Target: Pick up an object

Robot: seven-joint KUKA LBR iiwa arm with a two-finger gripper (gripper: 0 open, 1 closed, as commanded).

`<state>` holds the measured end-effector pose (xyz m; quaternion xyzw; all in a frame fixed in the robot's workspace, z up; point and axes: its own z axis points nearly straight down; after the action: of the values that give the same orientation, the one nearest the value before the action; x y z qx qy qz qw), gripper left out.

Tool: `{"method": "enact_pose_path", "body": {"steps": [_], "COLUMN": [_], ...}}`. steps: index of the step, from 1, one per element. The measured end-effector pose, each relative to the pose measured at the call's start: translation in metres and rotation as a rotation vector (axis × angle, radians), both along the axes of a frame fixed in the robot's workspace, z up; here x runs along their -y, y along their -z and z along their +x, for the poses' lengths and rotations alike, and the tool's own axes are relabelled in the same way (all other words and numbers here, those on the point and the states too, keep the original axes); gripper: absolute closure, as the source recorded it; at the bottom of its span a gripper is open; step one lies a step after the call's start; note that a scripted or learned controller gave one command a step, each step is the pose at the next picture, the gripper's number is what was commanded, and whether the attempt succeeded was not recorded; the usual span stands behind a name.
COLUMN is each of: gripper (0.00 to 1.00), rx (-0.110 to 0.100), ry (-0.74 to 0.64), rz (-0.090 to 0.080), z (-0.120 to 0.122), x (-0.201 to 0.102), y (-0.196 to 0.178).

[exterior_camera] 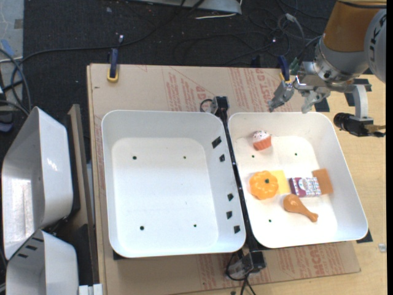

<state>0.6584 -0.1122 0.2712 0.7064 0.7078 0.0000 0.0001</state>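
The right bin [344, 165] holds several small items. A cupcake [262, 140] with white icing sits near its back. An orange pumpkin [264, 185] lies mid-bin on a yellow square. To its right are a purple and white packet [305, 187] and a tan block [323, 180], with a brown chicken drumstick [299, 207] in front. My gripper [293, 99] hangs above the bin's far rim, behind the cupcake, its fingers spread with nothing between them.
The left bin [116, 165] stands beside the right one on a brown board. Black clips line the seam between the bins. Two clamps [113, 66] hold the board's far edge. White tubs [37, 171] sit at the far left.
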Motion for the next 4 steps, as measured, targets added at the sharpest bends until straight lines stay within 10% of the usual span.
{"method": "enact_pose_path", "body": {"steps": [1, 2, 3, 4], "gripper": [0.00, 0.00, 0.00, 1.00], "rx": [-0.013, -0.009, -0.001, 0.003], "ry": [-0.005, 0.007, 0.006, 0.006], "rz": [0.004, 0.000, 0.000, -0.001], "z": [-0.094, -0.145, -0.129, -0.128], "x": [-0.066, -0.037, -0.006, -0.007], "y": [0.049, 0.081, 0.182, 0.168]}}
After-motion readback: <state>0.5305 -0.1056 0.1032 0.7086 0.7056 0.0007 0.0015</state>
